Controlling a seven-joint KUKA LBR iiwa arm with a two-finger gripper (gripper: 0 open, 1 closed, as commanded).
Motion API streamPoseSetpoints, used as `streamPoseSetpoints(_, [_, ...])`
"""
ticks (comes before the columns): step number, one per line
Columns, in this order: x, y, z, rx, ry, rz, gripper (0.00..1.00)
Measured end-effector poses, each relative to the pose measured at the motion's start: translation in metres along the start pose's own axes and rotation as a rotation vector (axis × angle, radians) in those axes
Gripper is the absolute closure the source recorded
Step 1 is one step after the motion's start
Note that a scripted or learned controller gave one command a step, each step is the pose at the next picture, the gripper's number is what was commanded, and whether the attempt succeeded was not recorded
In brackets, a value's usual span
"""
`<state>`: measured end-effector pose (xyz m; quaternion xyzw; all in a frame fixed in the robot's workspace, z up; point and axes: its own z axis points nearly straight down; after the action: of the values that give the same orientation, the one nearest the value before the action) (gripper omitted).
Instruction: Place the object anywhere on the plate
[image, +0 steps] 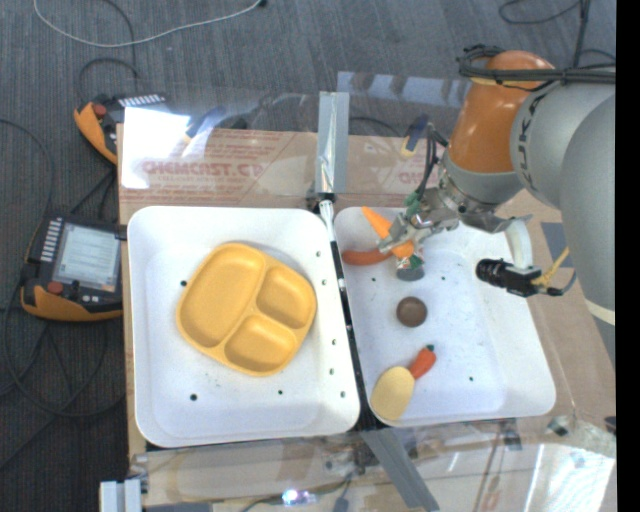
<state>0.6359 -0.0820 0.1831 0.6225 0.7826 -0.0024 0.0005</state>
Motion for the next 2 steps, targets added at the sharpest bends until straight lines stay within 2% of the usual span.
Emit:
streamPoseSetpoints(1, [0.100,0.034,0.000,-0.001,0.005,0.005,1.00])
streamPoseSetpoints(2, [0.181,0.006,-0.001,-0.002,0.005,-0.306,1.00])
